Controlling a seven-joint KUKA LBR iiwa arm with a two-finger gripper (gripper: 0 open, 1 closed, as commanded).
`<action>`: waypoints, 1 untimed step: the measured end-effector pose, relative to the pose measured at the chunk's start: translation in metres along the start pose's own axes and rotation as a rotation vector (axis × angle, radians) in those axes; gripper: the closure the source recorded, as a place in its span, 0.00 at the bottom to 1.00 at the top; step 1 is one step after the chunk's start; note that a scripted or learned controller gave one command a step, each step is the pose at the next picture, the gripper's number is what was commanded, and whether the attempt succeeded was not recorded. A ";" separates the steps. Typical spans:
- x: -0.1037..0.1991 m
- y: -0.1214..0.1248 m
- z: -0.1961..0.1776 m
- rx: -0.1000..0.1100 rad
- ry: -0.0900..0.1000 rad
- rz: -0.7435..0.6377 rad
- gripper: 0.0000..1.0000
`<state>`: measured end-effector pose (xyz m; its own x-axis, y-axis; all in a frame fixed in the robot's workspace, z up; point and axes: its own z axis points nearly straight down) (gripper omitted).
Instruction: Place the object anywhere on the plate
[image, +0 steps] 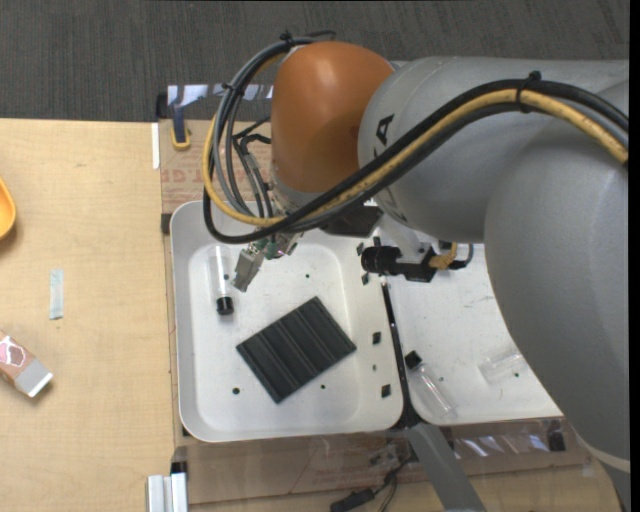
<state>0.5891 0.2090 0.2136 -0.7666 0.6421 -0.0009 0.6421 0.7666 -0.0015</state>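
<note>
The claw (246, 270), grip state unclear, is hovering at one o'clock from a clear tube (220, 283); a ribbed black plate (296, 348) is lying at five.

We see a light wooden bench (90, 210) bearing two shallow white bins: the left bin (190, 330) and the right bin (520, 405), touching. On the bare wood to the left lie a small grey strip (56, 295) and a pink-and-white packet (22, 365).

Robotics lab, big grey industrial arm (500, 170) with bundled cables (225, 150), two white bins (190, 330) on a plywood table (80, 200), dark carpet floor (120, 50) behind
</note>
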 end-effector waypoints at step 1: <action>0.076 -0.046 0.100 0.002 0.002 -0.082 0.00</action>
<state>0.5012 0.2221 0.1135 -0.8168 0.5769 0.0009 0.5769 0.8168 -0.0033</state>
